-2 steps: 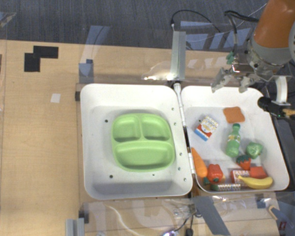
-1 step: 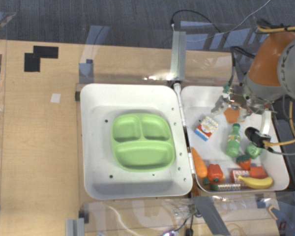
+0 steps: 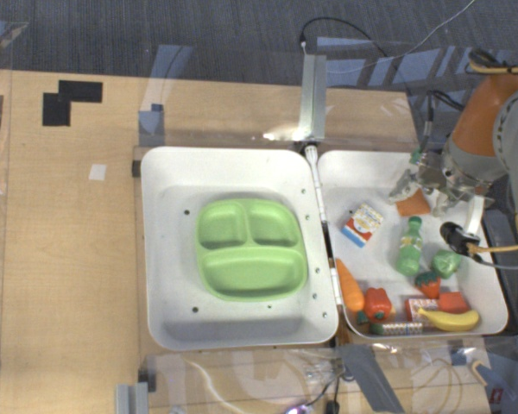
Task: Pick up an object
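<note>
Two shallow white bins are set side by side on the bench [image 3: 60, 257]. The left bin [image 3: 164, 231] contains a green divided plate [image 3: 250, 248], lying flat near its middle.

The right bin [image 3: 328, 188] holds the loose objects. A small white carton [image 3: 362, 224] with red and blue print lies near the bin's middle. A green bottle [image 3: 409, 247] is located just right of it. A carrot [image 3: 350, 286] lies along the left wall. A red block [image 3: 378, 303], a banana [image 3: 450, 319] and further small red and green pieces are clustered along the front edge.

The gripper [image 3: 433, 192] is positioned over the far right part of the right bin, just above an orange piece [image 3: 412, 204]. Whether that piece is touched cannot be determined. The state of the gripper cannot be told, and nothing is visibly held.
</note>
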You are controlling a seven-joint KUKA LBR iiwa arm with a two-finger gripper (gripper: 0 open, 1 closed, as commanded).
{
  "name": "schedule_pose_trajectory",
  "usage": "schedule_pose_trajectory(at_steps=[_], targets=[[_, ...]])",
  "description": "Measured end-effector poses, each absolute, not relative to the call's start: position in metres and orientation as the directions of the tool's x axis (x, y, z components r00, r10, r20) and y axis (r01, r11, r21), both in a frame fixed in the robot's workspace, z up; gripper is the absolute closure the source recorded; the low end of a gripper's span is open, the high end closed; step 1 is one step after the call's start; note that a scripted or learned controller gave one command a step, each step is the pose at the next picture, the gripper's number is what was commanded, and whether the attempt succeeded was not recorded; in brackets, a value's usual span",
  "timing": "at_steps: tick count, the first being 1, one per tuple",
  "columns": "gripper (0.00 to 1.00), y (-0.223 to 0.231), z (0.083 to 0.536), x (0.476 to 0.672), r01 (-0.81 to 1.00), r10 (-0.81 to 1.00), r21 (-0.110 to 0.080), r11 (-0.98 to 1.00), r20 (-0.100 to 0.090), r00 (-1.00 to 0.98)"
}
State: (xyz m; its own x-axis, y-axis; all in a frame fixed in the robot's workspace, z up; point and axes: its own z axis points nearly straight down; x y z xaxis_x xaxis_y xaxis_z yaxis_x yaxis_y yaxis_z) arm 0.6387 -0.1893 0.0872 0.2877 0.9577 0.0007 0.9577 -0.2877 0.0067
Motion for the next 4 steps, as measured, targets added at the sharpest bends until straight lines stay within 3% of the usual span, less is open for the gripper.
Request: schedule_pose_trajectory(at_steps=[1,2,3,4], targets=[[1.00,-0.188,0.100,0.641,0.959,0.959,0.012,-0.283,0.001,0.283],[0.00,-0.188,0.100,0.641,0.959,0.959,0.012,-0.282,0.001,0.282],[0.00,-0.175,0.088,0.611,0.958,0.958,0.008,-0.287,0.001,0.287],[1.00,-0.173,0.101,0.614,0.958,0.958,0.015,-0.286,0.004,0.286]])
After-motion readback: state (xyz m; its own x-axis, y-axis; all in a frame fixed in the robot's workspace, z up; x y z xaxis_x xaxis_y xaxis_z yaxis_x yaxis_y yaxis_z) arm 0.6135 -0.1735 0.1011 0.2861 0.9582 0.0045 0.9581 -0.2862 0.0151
